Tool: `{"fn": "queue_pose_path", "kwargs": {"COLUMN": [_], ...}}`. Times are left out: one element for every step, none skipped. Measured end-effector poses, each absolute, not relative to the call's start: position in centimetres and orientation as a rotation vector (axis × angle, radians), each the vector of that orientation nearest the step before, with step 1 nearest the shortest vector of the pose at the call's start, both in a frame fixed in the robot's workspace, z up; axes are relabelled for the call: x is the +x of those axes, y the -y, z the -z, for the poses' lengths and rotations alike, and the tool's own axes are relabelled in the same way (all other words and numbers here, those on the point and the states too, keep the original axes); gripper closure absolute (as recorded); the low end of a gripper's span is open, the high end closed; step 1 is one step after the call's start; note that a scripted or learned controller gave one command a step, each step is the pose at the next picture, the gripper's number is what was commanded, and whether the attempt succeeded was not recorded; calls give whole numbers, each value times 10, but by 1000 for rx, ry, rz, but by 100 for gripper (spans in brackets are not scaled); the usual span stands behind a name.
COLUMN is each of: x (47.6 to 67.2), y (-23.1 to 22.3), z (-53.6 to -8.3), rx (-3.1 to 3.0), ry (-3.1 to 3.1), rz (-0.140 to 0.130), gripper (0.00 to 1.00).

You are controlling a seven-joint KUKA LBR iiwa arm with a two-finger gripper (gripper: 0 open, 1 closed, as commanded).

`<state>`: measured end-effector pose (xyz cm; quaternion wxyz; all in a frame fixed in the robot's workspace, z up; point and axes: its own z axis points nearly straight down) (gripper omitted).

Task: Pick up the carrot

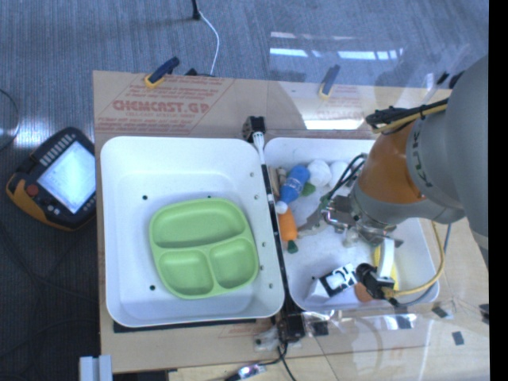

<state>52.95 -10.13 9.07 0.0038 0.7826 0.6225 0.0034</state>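
Note:
The carrot (287,227) is a short orange piece with a green end, lying against the left wall of the right bin (421,288). My gripper (324,215) is low in that bin, just to the right of the carrot and close to it. The grey wrist with its orange band (389,173) hangs over the bin's middle and hides what lies beneath it. Nothing can be seen held by the gripper.
A blue bottle (295,182) and a white ball (319,171) lie behind the carrot. A black-and-white item (340,280), a yellow piece (386,262) and a small orange thing (363,292) sit near the front. The left bin (127,165) holds a green divided plate (205,246).

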Motion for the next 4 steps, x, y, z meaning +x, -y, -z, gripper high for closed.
{"fn": "queue_pose_path", "kwargs": {"x": [571,562,536,541], "y": [100,27,97,105], "z": [-90,-186,-183,-111], "rx": [2502,2485,2568,2554], "ry": [-1889,-1918,-1811,-1791], "rz": [-4,-5,11,-44], "gripper": [0,0,0,0]}}
